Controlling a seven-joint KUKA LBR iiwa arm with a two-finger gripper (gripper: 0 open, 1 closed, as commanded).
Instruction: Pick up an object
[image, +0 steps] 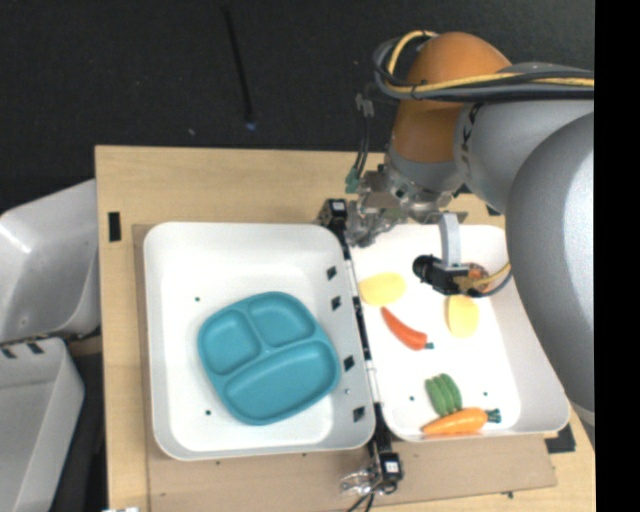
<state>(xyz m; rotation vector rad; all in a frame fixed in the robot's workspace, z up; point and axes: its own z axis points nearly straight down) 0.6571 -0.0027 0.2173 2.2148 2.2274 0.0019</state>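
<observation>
Toy food is the prize on offer, all of it loose in the right-hand shallow white bin (520, 385). Nearest the camera, an orange plastic carrot (458, 422) lies flat along the front wall, touching a stubby dark green vegetable (443, 391) just behind it. They sit so close that a grab at one would likely nudge the other.

Moving back, a slim red chilli pepper (405, 328) lies at a slant in open floor, well apart from its neighbours, and looks to me the easiest pick. Behind it, a pale yellow lemon-shaped piece (381, 289) rests near the inner wall, and a second yellow rounded piece (462, 315) sits off to the right, just below a small black fitting (440, 272) trailing a cable.

Over in the left-hand white bin (170, 330), a teal divided plastic plate (267, 355) lies flat in the middle.

At the far end the pincer (362, 222) hangs at the back corner where the two bins meet, under the grey arm's orange band (440, 90). It's a dark tangle from here: whether the fingers are apart or together, I cannot tell, and nothing is seen between them.

All of it rests on the light wooden bench (120, 190).
</observation>
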